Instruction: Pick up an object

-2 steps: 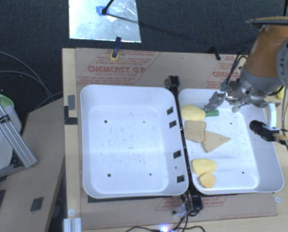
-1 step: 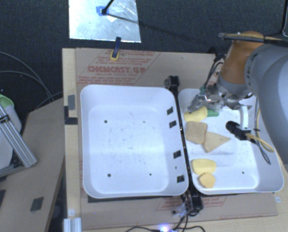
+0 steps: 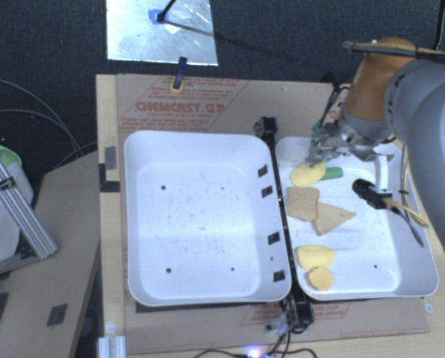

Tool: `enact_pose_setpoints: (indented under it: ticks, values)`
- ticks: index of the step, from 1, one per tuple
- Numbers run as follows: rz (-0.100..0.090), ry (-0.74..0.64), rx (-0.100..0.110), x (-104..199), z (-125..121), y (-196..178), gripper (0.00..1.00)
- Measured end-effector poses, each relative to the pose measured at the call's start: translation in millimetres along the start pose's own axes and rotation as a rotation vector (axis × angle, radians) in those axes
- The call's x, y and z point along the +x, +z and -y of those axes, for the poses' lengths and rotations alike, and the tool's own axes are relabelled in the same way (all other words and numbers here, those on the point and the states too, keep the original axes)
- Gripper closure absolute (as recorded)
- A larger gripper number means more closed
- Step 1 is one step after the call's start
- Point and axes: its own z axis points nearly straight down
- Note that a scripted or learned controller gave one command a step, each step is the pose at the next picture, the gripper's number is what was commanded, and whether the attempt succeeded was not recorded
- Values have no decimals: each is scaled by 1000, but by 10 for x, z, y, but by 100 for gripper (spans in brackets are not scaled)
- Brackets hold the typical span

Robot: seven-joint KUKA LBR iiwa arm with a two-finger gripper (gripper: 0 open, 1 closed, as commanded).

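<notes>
Here, the grey two-finger gripper [image 3: 321, 149] hangs just above the pale yellow rounded piece [image 3: 307, 174]; jaw state cannot be told, so descend squarely over its middle.

Desk [image 3: 73, 200]: tan surface.
On it: printed cardboard sheet [image 3: 185, 103].
On the sheet: left bin [image 3: 200, 218] and right bin [image 3: 413, 271], side by side.

**Lighting & pic quality**

Even, fairly bright overhead light. White bins [image 3: 200, 222] near blown out, soft shadows at their walls. Foil sheet [image 3: 161, 19] shows glare. Arm [image 3: 424, 118] close to lens, blurry. Overall soft, low-res.
</notes>
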Motion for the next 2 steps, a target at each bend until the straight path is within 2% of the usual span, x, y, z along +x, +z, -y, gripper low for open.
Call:
enact_pose_setpoints:
  ticks: [1, 2]
  values:
    - [-4, 1, 24, 483, 532, -839, 100]
    - [-3, 1, 22, 790, 1014, -1641, 100]
